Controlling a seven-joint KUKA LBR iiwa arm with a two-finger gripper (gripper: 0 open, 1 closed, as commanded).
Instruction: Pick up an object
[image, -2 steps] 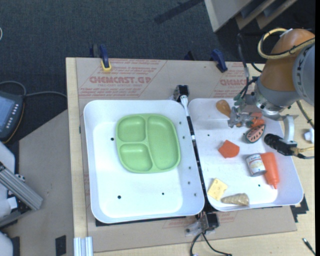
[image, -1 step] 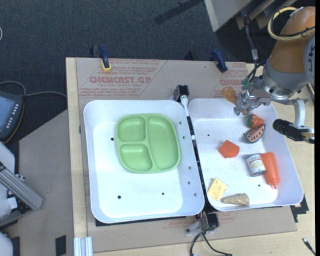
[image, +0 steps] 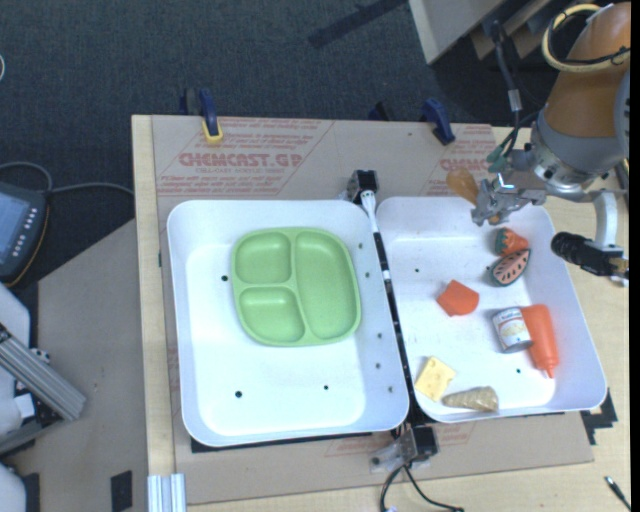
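No object is lifted yet; the task's candidates all lie in the right bin (image: 575, 300). Nearest the gripper (image: 492, 207) are a small orange-and-green toy (image: 510, 241) and, just nearer, a watermelon slice (image: 508, 268), both in the bin's far right part. The gripper hangs over the bin's far edge, just left of and beyond those two; whether its jaws are apart or together I cannot tell.

I judge this the approach step: the next move calls for settling on one item, centring over it and descending, probably toward that small toy.

Counted, the right bin holds seven things: the small toy, the watermelon slice, an orange wedge (image: 458, 298) at the middle, a small can (image: 511, 329) touching a carrot (image: 541, 338) on the right, a cheese piece (image: 434, 379) and a tan bread-like piece (image: 471, 399) near the front. The left bin (image: 200, 380) holds one green divided plate (image: 297, 286).
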